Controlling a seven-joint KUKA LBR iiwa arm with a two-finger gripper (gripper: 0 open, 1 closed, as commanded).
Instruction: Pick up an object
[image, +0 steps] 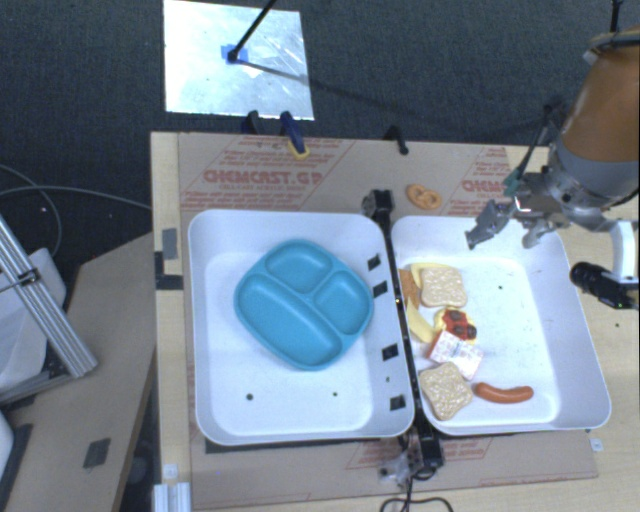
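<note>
Pincer (509, 226) hangs over right bin's (560, 300) top edge, fingers apart, nothing btwn them. Approach step, I'd say; no pick yet. Food lies along that bin's left side: bread slice (442, 286), sausage (503, 393) near the front. Next: move left & down over one item, then close. Arm (600, 120) enters from right, wrist angled down-left.

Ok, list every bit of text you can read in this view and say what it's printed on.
"CHEMCAST GP", red, mirrored and upside down, repeated on the brown board under the bins.
Further red print on the same board by the right bin: too blurred to read.
Red and white packet in the right bin: print too small to read.
</note>
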